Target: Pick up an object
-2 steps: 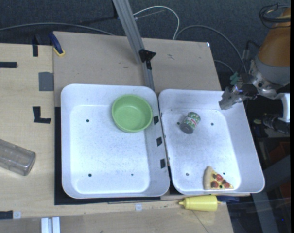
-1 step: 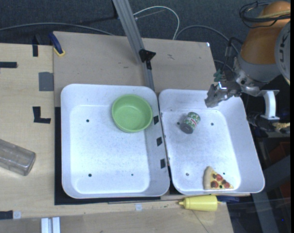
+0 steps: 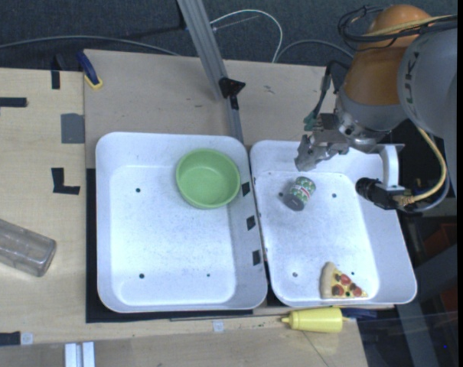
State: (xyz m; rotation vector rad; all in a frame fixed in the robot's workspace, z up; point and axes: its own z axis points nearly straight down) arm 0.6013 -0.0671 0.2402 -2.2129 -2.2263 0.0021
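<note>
Even, soft overhead light; the white bins [image 3: 116,281] glow bright without harsh glare, shadows faint, picture slightly grainy and soft, dark floor at the top edge.

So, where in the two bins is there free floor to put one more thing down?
Left bin: all floor below and left of the green bowl is bare. Right bin: a bare strip lies between the can and the pizza slice. Its upper end is crowded by the can and the gripper.

Partial letters "UK" on grey arm [image 3: 438,75]; nothing else legible.
</note>
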